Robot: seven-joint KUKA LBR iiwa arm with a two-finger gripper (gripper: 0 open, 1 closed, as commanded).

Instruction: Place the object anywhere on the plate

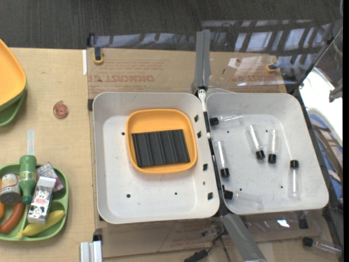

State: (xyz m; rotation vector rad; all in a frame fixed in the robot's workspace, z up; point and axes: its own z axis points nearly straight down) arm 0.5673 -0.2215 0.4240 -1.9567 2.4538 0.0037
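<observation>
Since a dark ribbed block (161,148) lies flat at the middle of the orange plate (161,115), inside its rim, the placing step is judged to be complete if the block is the object meant. The plate is seated in the left bin (109,190), toward its far side. Several clear tubes (254,141) with black caps are scattered in the right bin (305,146), well apart from the plate; one tube (221,157) lies just beside the wall shared with the left bin.

Whether the gripper is released or clenched cannot be told.

If a tube is the object meant, the pick has not yet been made. A tube standing apart from the others should be selected, and the fingers closed across its narrow body, since a round, smooth tube is likely to roll or slip. It is then to be carried over the shared wall and set down on the plate's bare rim or on the block.
</observation>
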